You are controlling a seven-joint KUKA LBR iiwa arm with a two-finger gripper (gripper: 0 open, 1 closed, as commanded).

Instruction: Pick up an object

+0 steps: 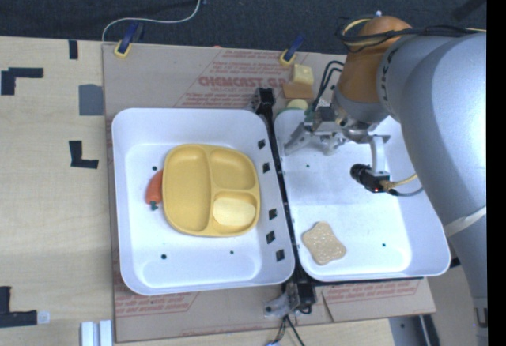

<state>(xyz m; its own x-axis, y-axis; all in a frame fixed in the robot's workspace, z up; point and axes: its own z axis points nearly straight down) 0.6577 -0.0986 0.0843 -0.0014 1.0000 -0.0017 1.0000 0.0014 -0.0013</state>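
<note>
Gripper (322, 131) low at right bin's (411, 253) far edge — finger state unclear, nothing seen held. Approach step; cracker (324, 242) lies near, needs repositioning.

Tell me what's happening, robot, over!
Gripper low at right bin's far edge, grip unclear. Beige piece lies untouched. Yellow plate in left bin.

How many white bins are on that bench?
2. The left bin holds a yellow divided plate; the right bin, beside it, holds a tan slice.
</note>
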